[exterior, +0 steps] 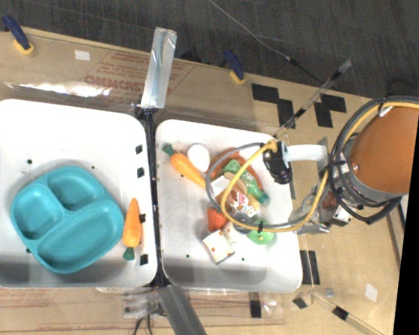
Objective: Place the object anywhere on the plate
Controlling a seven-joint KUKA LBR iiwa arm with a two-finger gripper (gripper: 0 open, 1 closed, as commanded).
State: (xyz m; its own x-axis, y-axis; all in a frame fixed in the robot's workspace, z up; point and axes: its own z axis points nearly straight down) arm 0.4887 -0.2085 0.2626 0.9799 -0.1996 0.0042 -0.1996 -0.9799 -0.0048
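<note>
- The teal plate (25, 216) sits in the left bin (16, 139), and all of its compartments are bare. Nothing is on it, so the task is not done.
- A small carrot (133, 224) lies in that same bin, just beside the plate's right rim. It is on the bin floor and not on the plate, close but no score.
- The gripper (317, 214) hangs over the right edge of the right bin (277, 266), well apart from the plate. Whether it is open or closed cannot be told from here, and no object shows in its grasp.
- The right bin has a cluster of candidates: a larger carrot (187, 168), a white egg (198, 155) and a green piece (262, 236).
- By the look of it, everything is left to do: the pick, the carry across to the left bin, and the release over the plate.
</note>
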